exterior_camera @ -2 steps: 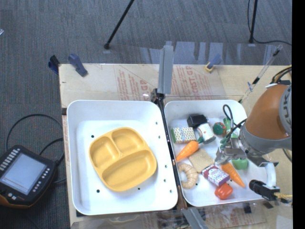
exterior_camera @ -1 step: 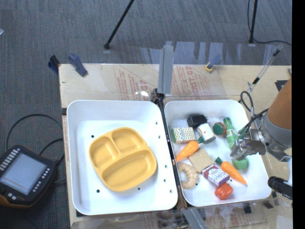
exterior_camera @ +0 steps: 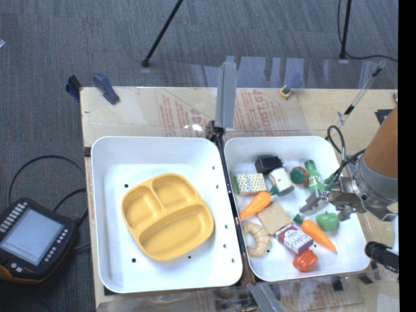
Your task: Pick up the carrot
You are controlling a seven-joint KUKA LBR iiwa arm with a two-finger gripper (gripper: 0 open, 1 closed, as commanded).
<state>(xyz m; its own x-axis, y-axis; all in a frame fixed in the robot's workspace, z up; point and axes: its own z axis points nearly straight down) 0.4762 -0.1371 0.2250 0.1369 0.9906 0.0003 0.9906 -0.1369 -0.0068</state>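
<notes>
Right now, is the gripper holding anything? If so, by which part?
Nothing is held. The gripper hovers open over the right bin, just above the carrot lying beside the green pepper; no object sits between its fingers.

Divided plate in left bin

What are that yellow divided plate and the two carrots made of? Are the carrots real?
The yellow plate looks like moulded plastic: even colour, soft sheen, rounded dividers. Both carrots look like toy plastic too: uniform orange, smooth skin, tidy green caps. Probably not real.
</notes>
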